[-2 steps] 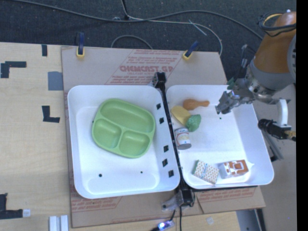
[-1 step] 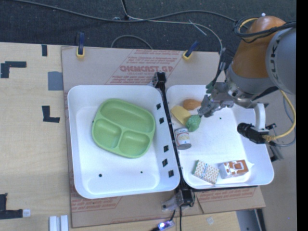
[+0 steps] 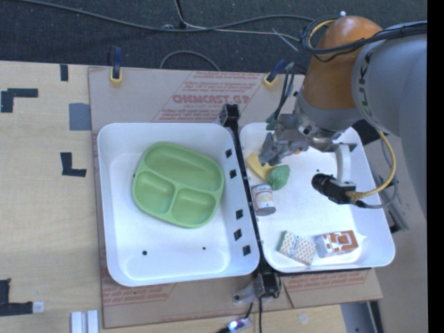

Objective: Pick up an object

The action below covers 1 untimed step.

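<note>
Two white bins sit on cardboard printed "CHEMCAST GP". Right of centre, the gripper hangs over a yellow wedge and green object; I cannot tell its grasp.

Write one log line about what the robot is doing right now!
gripper low in right bin | over yellow wedge and green object | grasp unconfirmed

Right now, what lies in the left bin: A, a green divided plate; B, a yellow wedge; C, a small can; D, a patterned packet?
A: the green plate lies in the left bin, while the can, packet and yellow wedge are in the right bin.
</note>
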Available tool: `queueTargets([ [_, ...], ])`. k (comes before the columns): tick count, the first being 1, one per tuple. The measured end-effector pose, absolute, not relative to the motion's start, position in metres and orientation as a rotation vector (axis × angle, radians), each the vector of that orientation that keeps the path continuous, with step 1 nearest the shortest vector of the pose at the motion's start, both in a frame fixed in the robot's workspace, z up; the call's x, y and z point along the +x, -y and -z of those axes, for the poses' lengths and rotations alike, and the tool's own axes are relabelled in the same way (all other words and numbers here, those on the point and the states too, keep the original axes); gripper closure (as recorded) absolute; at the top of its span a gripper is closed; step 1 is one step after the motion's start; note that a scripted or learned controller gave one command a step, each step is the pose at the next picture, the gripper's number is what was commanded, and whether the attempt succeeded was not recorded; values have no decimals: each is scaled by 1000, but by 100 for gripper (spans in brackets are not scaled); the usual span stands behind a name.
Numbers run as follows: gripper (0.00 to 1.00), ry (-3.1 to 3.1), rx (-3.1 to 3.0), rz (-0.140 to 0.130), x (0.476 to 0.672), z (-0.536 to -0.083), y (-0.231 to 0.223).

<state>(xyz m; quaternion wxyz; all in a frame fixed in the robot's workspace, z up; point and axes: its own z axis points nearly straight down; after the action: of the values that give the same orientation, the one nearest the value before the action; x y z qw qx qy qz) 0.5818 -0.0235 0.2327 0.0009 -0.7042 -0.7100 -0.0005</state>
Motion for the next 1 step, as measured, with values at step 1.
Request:
queueTargets([
  [1, 100, 2228, -2211, -1, 573, -236, -34],
])
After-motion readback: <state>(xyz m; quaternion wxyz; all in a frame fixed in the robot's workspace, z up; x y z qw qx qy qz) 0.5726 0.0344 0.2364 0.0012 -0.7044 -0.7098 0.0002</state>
